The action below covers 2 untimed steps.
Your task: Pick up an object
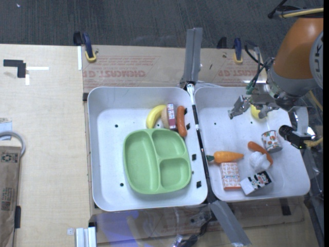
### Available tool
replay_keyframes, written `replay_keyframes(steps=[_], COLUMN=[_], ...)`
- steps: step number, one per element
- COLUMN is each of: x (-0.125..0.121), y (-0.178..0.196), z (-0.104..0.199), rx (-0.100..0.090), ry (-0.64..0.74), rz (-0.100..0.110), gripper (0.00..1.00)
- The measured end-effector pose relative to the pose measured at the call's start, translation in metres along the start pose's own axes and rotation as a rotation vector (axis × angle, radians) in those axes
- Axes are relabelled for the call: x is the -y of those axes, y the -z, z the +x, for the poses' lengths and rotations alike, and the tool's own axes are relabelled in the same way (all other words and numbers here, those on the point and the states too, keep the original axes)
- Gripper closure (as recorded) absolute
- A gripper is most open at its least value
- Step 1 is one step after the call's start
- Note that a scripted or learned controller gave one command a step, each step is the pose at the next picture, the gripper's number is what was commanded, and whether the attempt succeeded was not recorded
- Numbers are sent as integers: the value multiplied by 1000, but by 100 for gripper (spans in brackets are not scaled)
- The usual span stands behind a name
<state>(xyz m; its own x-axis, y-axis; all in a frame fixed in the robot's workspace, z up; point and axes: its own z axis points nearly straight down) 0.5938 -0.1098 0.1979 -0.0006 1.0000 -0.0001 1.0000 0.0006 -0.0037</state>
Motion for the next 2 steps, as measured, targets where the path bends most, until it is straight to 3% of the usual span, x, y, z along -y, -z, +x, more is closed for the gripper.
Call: replay_keyframes(steps=[1, 2], x=[64, 104], y=[-107, -107], z=[-45, -91], rx=[-1, -2], ry=[47, -156], rz=[-2, -1], gripper=[0, 0])
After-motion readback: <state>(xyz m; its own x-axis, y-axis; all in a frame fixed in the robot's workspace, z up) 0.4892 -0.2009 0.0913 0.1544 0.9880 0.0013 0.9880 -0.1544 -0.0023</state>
